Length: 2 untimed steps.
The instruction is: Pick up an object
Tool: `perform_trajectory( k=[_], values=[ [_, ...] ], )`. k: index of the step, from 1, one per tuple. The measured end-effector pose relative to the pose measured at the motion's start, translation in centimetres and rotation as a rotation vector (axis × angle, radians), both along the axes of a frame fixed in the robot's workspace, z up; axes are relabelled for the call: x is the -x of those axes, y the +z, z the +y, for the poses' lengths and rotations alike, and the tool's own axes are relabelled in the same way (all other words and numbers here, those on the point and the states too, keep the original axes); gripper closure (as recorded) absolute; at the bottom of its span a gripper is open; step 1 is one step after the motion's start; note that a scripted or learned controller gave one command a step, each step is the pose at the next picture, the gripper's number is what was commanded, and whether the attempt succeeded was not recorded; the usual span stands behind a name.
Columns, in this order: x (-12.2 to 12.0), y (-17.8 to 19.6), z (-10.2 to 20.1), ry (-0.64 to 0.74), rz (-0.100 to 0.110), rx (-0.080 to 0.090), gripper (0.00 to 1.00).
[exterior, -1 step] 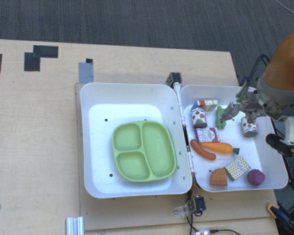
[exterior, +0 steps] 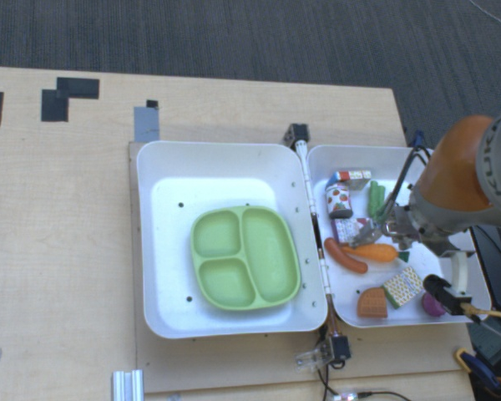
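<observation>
2 shallow white plastic bins are sitting side by side on the pale wooden bench (exterior: 58, 224). Left bin (exterior: 163, 249) is holding 1 light green divided plate with 3 compartments (exterior: 245, 257), lying flat near its middle. Right bin (exterior: 338, 303) is carrying the clutter: a red-orange sausage-shaped toy (exterior: 345, 257) lying slantwise, an orange carrot-like piece (exterior: 381, 253) just beside it, a brown-orange wedge (exterior: 371, 304) near the front wall, a checked green-and-white block (exterior: 403, 287), a purple rounded item (exterior: 434, 306), a green stick-like piece (exterior: 376, 197), and a small white carton with red spots (exterior: 339, 200).

Grey arm with orange band (exterior: 459, 174) is reaching in from the right. Gripper (exterior: 369, 234) is hanging low over the right bin, just above the sausage and carrot. Finger spread: cannot tell; grasp unconfirmed.
</observation>
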<state>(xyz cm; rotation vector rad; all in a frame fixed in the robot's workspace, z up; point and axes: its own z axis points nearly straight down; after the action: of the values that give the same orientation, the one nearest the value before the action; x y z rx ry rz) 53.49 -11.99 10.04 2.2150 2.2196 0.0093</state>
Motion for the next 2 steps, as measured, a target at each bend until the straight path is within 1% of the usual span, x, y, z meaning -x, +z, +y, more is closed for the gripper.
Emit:
perform_trajectory(
  k=[1,2],
  values=[
    [-0.20,1.13,0.15,0.001,-0.005,-0.001,1.00],
    [-0.19,1.12,0.15,0.002,-0.005,-0.002,0.00]
  ],
)
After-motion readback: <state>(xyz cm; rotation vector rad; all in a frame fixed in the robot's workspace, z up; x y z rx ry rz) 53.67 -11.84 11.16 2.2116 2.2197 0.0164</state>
